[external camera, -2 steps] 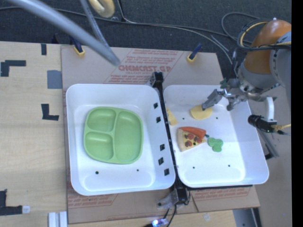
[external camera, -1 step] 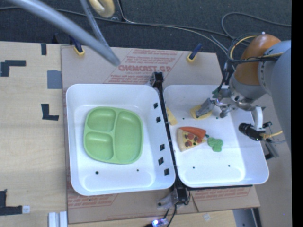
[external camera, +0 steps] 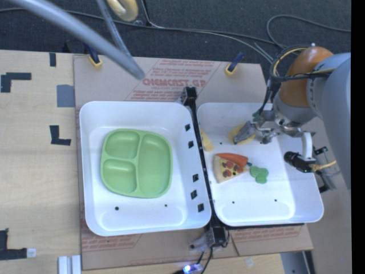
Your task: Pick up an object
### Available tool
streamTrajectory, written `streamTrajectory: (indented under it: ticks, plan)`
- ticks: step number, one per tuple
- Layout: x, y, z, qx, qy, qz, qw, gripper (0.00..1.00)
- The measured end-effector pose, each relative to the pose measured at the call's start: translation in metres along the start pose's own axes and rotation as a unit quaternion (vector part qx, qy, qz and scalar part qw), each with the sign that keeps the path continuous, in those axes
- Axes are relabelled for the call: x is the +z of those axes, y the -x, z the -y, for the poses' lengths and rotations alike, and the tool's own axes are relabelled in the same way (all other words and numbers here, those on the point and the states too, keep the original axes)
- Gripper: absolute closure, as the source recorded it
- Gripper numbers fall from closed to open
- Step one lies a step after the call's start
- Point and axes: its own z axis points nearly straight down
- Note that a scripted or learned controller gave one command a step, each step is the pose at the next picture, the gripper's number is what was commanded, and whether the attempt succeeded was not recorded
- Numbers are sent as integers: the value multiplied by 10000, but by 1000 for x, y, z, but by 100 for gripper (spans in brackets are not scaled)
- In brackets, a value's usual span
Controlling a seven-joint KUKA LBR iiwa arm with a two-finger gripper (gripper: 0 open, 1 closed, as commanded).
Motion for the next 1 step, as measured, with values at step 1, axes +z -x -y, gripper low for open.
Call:
streamTrajectory:
  ticks: [1]
  plan:
    - [-13, 0, -1, -4, 23, 6, 10000, 100]
